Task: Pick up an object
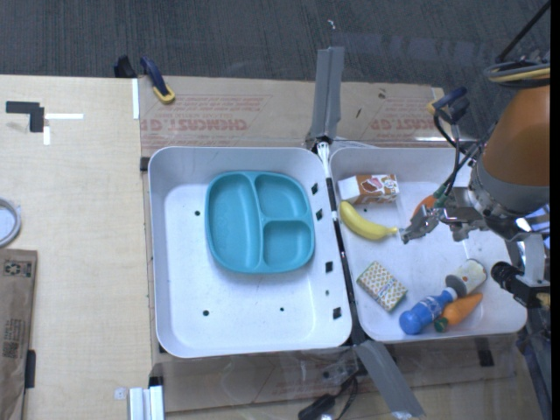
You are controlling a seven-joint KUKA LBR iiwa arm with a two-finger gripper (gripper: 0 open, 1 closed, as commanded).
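Yellow banana lies mid-frame, right bin, its tip just left of the empty, parted gripper.

This is a robotics lab: two white bins sit fixed side by side on a pale wooden bench, cardboard sheeting taped behind them, black tape markers on the wood, grey carpet beyond, a cabled arm alongside.
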